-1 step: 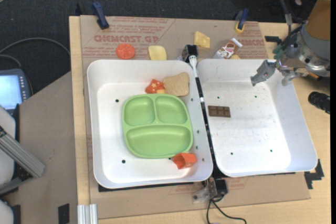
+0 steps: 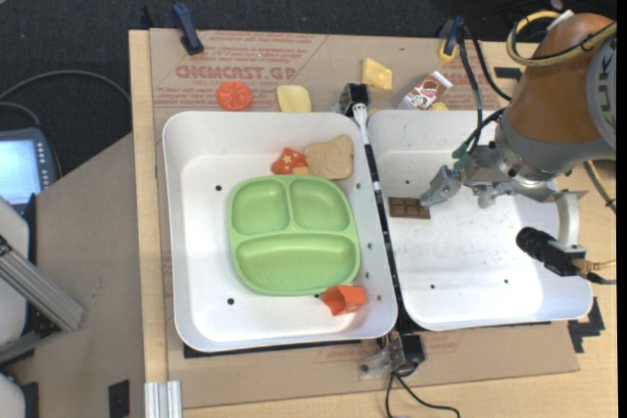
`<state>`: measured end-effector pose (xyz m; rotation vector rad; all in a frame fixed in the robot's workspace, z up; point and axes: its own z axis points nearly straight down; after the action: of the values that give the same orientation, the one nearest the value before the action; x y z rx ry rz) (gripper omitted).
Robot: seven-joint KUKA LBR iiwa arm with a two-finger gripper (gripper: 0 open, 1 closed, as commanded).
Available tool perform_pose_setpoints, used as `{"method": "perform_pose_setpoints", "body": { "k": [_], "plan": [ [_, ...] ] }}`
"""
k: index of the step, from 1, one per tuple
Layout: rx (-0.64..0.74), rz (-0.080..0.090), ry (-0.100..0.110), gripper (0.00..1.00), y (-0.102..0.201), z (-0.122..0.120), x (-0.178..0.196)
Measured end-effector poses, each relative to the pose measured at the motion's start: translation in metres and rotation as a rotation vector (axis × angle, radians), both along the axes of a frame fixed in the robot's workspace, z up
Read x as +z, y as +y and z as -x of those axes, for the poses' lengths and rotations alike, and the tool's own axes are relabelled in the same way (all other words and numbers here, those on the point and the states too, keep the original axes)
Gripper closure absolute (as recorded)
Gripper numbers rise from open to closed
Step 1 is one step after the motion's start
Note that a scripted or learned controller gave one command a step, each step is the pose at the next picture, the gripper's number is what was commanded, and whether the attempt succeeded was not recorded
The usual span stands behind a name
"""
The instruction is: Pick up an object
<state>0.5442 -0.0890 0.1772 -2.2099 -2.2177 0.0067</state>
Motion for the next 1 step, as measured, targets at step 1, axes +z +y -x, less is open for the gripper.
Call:
{"method": "perform_pose_setpoints", "body": {
  "k": [1],
  "plan": [
    [-0.006, 0.003, -0.013, 0.00, -0.0046, -0.0251, -0.0937]
  ]
}}
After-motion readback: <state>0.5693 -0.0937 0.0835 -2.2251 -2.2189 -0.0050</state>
